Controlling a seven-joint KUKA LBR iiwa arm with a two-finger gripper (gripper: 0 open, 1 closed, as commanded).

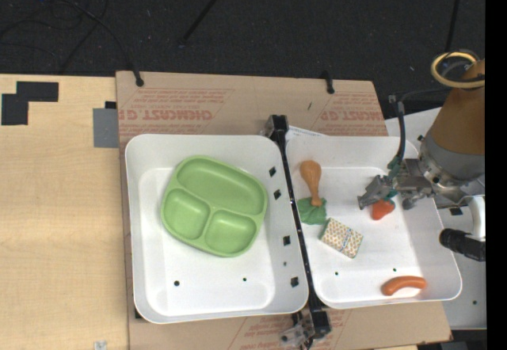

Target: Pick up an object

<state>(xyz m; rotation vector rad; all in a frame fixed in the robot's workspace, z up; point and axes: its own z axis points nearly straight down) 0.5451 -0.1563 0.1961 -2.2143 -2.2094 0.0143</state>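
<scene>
Camera view: left bin (150, 277) holds a green divided plate (214, 206). Right bin (432, 281) holds a drumstick (311, 180), patterned block (341, 237), orange sausage (404, 286). Gripper (383, 203) sits over a red-orange piece (383, 211); whether it pinches it, I cannot tell.

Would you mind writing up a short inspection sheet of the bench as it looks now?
Surface: two white bins side by side, left bin and right bin, on cardboard over a wooden bench.
Job's things: green divided plate in left bin; in right bin a drumstick, green piece, patterned block, red toy, orange sausage.
Clutter: nothing seen.
Grippers: claw low in right bin, right by the red toy; a hold cannot be confirmed.
Cables: black cables on the dark floor behind.
Surroundings: black tape marks on the bench.
</scene>
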